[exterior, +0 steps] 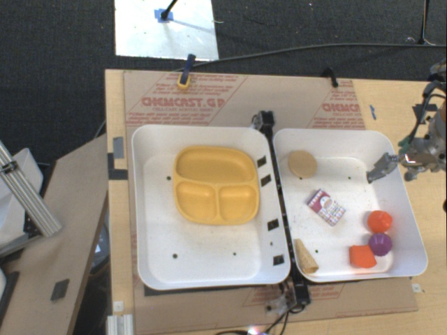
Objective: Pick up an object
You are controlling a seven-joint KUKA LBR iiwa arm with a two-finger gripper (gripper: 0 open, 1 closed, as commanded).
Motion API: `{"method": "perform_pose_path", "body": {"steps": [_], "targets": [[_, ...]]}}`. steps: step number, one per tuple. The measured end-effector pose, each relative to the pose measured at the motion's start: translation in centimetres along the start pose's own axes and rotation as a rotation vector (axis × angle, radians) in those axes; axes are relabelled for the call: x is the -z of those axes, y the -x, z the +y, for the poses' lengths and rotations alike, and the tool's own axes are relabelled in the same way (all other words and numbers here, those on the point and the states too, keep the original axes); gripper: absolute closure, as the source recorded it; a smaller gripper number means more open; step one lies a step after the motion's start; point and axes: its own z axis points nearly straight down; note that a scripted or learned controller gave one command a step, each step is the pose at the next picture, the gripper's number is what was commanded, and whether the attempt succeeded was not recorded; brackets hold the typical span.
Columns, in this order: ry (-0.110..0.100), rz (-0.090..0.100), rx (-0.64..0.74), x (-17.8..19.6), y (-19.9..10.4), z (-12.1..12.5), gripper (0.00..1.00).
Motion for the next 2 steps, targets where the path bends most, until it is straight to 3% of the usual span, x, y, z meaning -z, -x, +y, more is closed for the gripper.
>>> {"method": "perform_pose_path", "body": {"steps": [2], "targets": [[0.0,0.0,0.0,-9.7,-0.5,1.1,0.0]]}}
